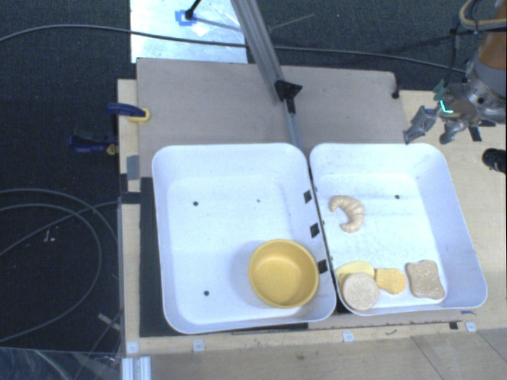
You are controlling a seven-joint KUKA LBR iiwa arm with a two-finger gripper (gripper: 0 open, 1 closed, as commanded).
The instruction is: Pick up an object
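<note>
Nearest the camera, along the front wall of the right bin (455,204), sits a row of small food items: a round cracker (360,291) at the left end, a yellow piece (355,271) tucked just behind it and touching it, an orange chip (390,280) to the cracker's right, and a toast slice (425,279) further right, near the bin's front right corner. Left of the cracker, across the seam where the two bins meet, a yellow bowl (283,272) stands upright in the left bin (214,204), close to that bin's front right corner. Behind the cracker, toward the middle of the right bin and nearer the seam than the far side wall, lies a curled croissant (348,211), apart from everything else. Black clips (313,229) sit along the seam between the bins. Beyond the right bin's back right corner, well apart from the cracker and over the bare bench (333,105) rather than over either bin, hangs the gripper (440,127), its two fingers spread apart with nothing between them and a small green light glowing above them. A grey pole (261,42) slants across the bench behind the bins, ending at a black bracket near the back of the seam.
</note>
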